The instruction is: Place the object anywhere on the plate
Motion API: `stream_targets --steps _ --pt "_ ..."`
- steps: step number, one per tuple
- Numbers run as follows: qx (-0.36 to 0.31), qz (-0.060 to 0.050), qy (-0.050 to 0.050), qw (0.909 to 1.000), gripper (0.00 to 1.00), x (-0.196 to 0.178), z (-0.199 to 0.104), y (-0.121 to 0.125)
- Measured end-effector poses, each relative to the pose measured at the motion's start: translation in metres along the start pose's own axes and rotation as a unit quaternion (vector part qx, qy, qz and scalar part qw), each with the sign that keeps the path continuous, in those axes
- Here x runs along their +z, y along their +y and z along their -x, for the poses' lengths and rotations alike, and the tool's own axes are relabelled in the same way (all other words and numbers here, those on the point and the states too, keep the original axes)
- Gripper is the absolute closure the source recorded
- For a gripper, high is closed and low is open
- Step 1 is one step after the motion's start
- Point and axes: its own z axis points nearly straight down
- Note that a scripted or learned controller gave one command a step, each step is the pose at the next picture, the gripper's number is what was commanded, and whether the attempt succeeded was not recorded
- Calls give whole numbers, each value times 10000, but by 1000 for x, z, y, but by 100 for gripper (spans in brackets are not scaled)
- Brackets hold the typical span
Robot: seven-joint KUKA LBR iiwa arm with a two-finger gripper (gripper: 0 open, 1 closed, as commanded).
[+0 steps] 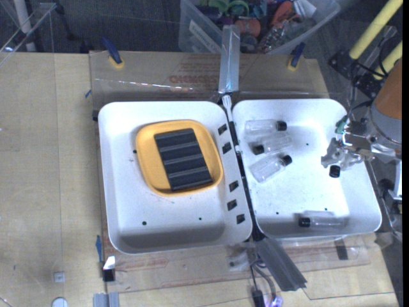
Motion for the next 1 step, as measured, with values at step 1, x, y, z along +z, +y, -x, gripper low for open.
stream_targets --steps 1 --pt "0 2 0 10000 0 0 0 0"
